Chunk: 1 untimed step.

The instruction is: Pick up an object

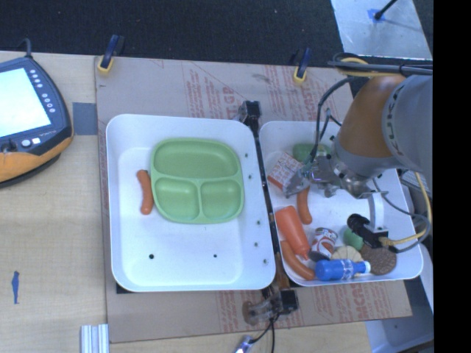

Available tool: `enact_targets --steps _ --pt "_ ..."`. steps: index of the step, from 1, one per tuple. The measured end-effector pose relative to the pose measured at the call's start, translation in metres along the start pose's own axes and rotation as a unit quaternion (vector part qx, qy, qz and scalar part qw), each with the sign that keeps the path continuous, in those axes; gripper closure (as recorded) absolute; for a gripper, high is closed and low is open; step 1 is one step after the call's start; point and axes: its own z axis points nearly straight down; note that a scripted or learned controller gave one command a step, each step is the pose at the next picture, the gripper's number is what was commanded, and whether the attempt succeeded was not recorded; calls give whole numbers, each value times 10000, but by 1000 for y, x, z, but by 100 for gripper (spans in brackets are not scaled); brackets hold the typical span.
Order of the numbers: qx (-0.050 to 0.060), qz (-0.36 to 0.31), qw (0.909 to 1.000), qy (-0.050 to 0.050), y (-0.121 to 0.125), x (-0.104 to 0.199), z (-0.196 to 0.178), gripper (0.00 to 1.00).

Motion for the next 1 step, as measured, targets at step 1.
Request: enact_targets --steps 1 --pt "-11 -12 10000 -3 12 3 0 0"
